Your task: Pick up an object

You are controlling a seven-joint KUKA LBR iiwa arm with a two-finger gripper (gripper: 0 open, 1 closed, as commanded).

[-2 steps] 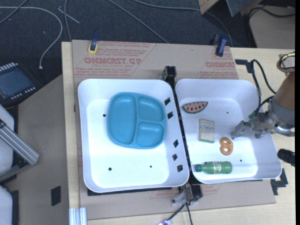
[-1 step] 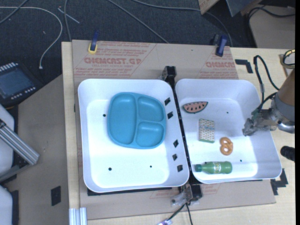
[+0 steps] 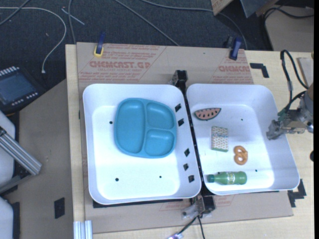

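Observation:
The right bin (image 3: pixel 264 108) holds a watermelon slice (image 3: pixel 207 114) near its far left, a speckled square piece (image 3: pixel 220 138) in the middle, a small pretzel (image 3: pixel 240 155) just right of it, and a green bottle (image 3: pixel 228 178) lying on its side by the near wall. My gripper (image 3: pixel 279 127) hovers at the right rim of this bin, low and small at the view's right edge. It is apart from all of these objects, and nothing is seen in it.
The left bin (image 3: pixel 99 148) bears a blue divided plate (image 3: pixel 145 127). A black divider with clips (image 3: pixel 188 133) runs between the bins. Cables (image 3: pixel 291 78) hang near the arm at the right, and cardboard (image 3: pixel 129 61) lies behind the bins.

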